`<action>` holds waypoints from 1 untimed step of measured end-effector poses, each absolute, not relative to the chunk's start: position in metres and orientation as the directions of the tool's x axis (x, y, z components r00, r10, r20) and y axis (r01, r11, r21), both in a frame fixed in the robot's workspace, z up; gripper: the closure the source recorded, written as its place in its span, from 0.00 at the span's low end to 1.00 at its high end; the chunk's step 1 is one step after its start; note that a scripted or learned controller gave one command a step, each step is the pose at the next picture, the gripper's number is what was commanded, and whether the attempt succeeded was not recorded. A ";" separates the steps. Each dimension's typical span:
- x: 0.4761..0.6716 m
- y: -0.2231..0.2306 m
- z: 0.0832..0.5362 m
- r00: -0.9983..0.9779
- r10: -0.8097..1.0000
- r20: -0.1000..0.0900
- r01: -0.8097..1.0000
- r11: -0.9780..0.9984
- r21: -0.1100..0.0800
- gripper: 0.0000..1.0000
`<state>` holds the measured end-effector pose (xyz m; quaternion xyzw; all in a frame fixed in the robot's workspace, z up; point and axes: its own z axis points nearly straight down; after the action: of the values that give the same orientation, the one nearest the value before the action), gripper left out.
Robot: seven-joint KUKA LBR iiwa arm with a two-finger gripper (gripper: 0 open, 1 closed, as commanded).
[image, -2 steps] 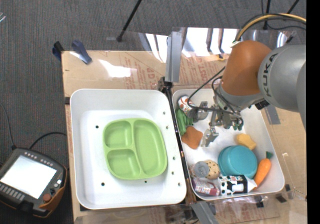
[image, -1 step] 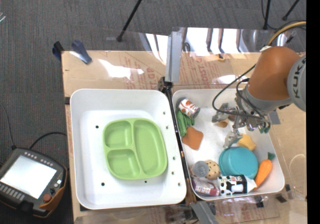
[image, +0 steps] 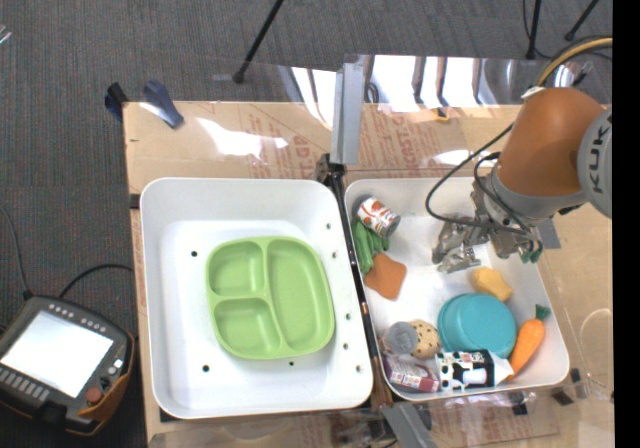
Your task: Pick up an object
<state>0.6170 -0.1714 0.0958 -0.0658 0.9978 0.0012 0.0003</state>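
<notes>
**Gripper over a crowded bin: risk of a missed grasp**

Gripper (image: 458, 254) spread open, holding nothing, above right bin (image: 556, 321) floor. Nearest target: yellow block (image: 492, 282) at five o'clock, beside teal bowl (image: 478, 324). Likely failures: closing on bare floor, or nudging bowl.

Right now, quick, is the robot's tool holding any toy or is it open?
Tool: over the right bin, nothing seen between its fingers; open or shut cannot be told.

Partial "KU" reads on the arm (image: 597, 161); cardboard (image: 400, 141) print illegible.
</notes>
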 end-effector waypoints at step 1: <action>0.645 -0.120 0.087 -1.000 -0.029 -0.001 -0.029 1.000 0.003 1.00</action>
<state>0.6453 -0.1195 0.0866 -0.0147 0.9999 0.0016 0.0005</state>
